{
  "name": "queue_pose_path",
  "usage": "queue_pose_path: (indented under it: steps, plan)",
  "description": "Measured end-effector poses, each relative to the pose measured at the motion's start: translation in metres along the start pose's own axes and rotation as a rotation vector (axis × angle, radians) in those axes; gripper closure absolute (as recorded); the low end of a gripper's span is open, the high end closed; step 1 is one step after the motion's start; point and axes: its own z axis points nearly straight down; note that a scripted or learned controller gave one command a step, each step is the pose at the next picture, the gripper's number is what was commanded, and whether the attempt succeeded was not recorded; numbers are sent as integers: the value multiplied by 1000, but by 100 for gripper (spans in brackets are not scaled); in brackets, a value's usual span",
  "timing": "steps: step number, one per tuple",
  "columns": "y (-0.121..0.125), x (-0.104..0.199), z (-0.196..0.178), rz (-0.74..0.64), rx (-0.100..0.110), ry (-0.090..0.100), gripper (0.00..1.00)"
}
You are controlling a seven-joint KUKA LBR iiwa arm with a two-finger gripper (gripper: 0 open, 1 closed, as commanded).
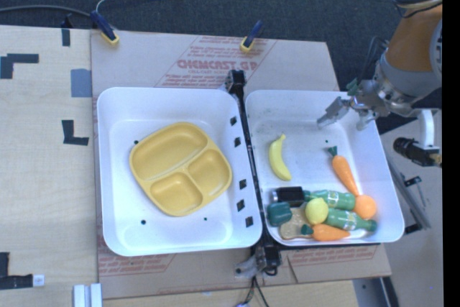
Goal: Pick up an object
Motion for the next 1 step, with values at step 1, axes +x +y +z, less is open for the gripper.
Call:
queue_pose_path:
  steps: [1]
  plan:
    - [0, 112, 25, -2, 0, 1, 0]
